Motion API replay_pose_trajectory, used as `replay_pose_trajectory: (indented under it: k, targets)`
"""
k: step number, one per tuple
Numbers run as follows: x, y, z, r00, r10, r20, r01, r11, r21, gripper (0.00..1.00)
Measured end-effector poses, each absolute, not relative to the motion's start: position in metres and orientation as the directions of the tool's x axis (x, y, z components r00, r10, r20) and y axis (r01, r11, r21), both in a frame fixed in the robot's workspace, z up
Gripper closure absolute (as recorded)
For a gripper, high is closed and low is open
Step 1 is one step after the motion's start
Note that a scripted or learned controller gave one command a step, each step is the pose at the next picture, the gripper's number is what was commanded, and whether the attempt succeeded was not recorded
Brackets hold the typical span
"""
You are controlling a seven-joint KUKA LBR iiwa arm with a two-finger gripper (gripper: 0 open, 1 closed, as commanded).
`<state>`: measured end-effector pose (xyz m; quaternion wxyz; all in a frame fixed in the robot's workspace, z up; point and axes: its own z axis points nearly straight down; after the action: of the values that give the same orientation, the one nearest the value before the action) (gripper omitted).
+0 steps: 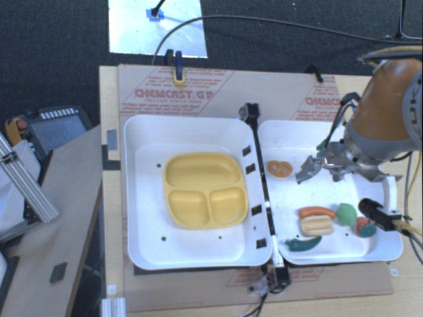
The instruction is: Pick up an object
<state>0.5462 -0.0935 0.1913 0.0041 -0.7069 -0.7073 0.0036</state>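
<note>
Two white bins sit side by side on the surface (218, 84). At frame right, the pincer (308, 170) hangs empty beside a pretzel (279, 169), fingers apart.

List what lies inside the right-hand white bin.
In the right white bin: a brown pretzel, a hot dog in a bun, a green ball, a dark green pepper and a red piece, partly covered by a black part.

Grey arm (370, 140), broad orange band (391, 94) above wrist; metal gripper (308, 170), dark cables along wrist; black module lower right.
</note>
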Motion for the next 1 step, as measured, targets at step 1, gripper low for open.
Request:
replay_pose_trajectory:
  k: [1]
  targets:
    - [0.5491,-0.0933,0.1971,-0.003,1.0,0.0,1.0,0.003,0.0,0.0]
